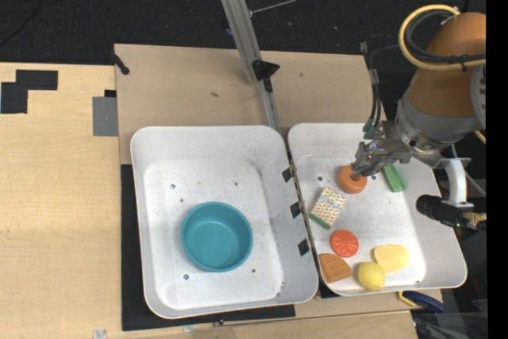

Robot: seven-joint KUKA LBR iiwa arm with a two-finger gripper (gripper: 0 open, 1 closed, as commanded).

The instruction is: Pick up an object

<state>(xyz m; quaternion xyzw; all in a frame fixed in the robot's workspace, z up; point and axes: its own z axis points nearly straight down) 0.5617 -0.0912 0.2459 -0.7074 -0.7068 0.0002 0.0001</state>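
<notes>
Light wooden bench (55,194) viewed from above. It bears 2 shallow white bins: left bin (151,151) and right bin (440,266), side by side.

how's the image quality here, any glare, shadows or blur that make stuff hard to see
Camera view: lighting is even and fairly soft, with faint shadows under the blue bowl and along the left bin wall; no strong glare on the white bins. The gripper above the orange object is small and slightly soft, so its fingers are hard to make out. The floor beyond the bench is dark, its details lost.

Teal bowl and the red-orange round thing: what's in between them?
The bins' white walls meet between the teal bowl and the red-orange disc, with black clips there.
</notes>
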